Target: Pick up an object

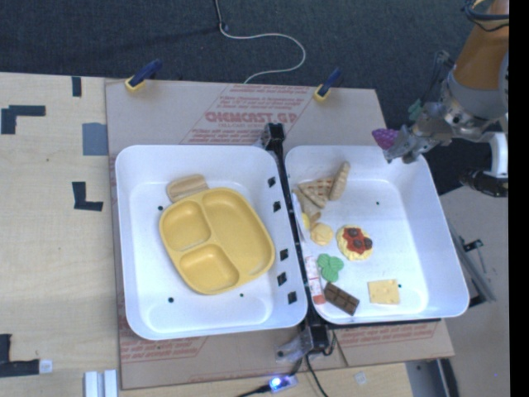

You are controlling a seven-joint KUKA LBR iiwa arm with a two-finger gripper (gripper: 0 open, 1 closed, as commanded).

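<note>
Looking at the small purple piece (381, 136), it sits up over the far right corner of the right bin (430, 222), just above the rim and right at the tip of the claw (397, 147). I honestly can't tell whether the claw is clamped on it or just touching it, since that spot is too small and dark. My guess is we're at the lift stage of the pick, so the next move needs a steady rise clear of that bin without shaking the piece loose. It seems to stick out leftward from the claw, but it's too blobby to call a long axis. Down inside the bin are a pizza toy (355, 242) near the middle, a cheese slice (383, 291) and a chocolate bar (340, 298) along the near side.
</note>
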